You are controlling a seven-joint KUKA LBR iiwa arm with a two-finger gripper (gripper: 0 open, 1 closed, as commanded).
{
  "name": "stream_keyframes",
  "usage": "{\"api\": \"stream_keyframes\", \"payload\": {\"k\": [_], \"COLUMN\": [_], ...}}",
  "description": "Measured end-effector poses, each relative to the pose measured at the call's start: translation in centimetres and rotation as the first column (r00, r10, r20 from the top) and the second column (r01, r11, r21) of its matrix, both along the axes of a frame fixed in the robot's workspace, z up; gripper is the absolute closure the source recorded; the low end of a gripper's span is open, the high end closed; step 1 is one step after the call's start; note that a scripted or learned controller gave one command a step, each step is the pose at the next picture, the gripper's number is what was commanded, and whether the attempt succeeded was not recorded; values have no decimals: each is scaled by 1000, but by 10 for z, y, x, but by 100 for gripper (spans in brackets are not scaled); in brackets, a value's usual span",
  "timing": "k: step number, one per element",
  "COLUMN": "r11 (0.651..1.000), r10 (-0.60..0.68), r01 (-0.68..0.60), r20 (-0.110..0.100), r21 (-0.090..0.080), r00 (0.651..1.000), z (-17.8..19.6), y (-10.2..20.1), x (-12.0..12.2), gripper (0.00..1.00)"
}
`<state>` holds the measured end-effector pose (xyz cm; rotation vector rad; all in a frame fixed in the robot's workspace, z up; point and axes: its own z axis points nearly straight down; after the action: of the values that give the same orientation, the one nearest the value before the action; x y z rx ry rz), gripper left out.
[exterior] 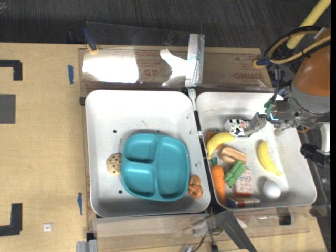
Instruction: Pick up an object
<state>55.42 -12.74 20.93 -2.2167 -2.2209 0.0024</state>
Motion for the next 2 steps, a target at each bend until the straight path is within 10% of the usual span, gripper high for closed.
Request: {"api": "stream_keyframes", "payload": {"k": [1,2], "r11": [999,998], "r10": [-54,-55], "r01": [54,55], "r20": [6,4], "r21": [-2,0], "r00": [999,998], "z": [-108,-100], "y": [-28,-27], "x": [-29,-29], "gripper": [0,100]}}
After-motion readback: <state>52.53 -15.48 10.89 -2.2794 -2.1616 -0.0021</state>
